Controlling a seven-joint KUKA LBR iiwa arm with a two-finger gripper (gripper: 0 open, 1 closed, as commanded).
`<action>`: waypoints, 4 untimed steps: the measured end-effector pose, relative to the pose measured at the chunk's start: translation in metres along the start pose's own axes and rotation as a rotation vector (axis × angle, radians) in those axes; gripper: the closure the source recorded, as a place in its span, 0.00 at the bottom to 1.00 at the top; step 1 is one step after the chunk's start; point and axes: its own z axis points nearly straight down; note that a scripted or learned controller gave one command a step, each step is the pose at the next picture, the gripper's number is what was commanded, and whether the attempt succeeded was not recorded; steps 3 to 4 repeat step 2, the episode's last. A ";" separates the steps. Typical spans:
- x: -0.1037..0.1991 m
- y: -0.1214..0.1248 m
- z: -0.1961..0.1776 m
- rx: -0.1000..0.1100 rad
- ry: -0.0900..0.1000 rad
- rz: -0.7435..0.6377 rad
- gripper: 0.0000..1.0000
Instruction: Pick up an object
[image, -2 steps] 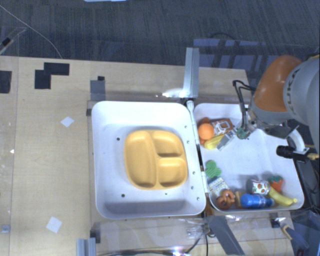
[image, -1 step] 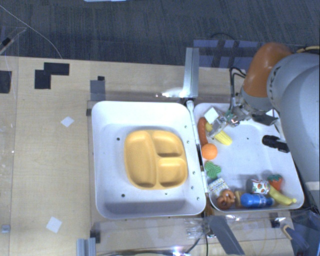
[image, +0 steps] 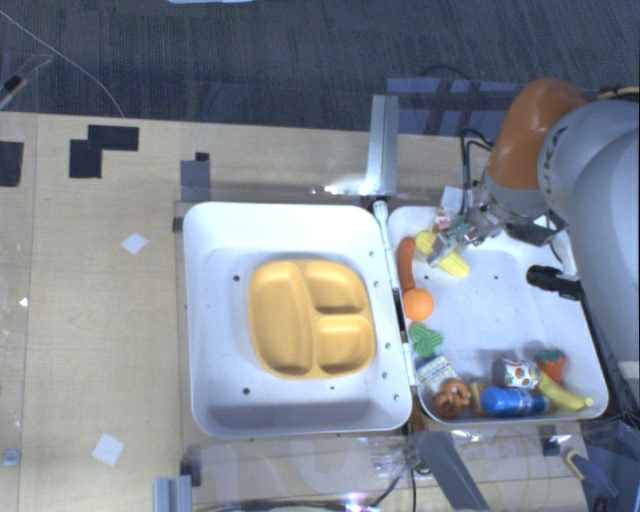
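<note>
Gripper (image: 458, 232) down at right white bin's (image: 500, 300) far-left corner, over yellow plastic corn cob (image: 447, 256), poised for grab; finger state impossible to tell. Yellow divided tray (image: 310, 318) centred in left white bin (image: 215, 330).

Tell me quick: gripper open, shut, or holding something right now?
Gripper: cannot be told; it sits low in the right bin, right at the yellow corn toy, and a grasp is not visible.
</note>
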 end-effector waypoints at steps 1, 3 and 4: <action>0.001 0.002 -0.012 -0.002 -0.003 -0.010 1.00; 0.079 0.016 -0.088 -0.029 0.000 0.118 1.00; 0.079 0.016 -0.088 -0.029 0.000 0.118 1.00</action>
